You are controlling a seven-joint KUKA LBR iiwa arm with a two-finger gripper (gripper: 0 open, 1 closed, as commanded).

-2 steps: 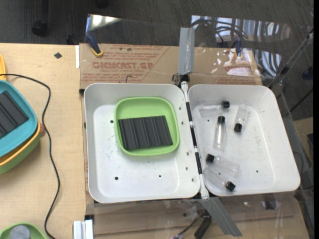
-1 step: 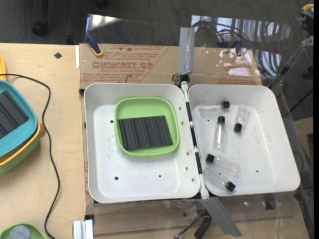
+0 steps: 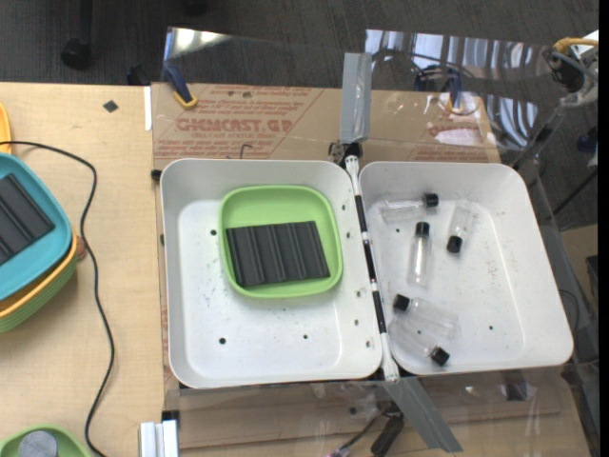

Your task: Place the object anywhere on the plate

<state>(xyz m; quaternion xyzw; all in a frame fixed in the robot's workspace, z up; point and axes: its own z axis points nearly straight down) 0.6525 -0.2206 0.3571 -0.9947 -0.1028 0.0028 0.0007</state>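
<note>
- Clear vials [image 3: 419,252] with black caps lie scattered in right bin [image 3: 533,255].
- Green plate [image 3: 281,241], holding a dark ribbed insert [image 3: 277,253], sits in left bin [image 3: 190,284].
- Pincer state: cannot tell.

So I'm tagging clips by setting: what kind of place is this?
Probably a robotics lab or test bench: two white bins hold a green plate and clear vials, with cardboard backing and office carpet behind.

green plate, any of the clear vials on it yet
No, the green plate in the left bin carries just a dark ribbed insert; the clear vials all lie in the right bin.
</note>
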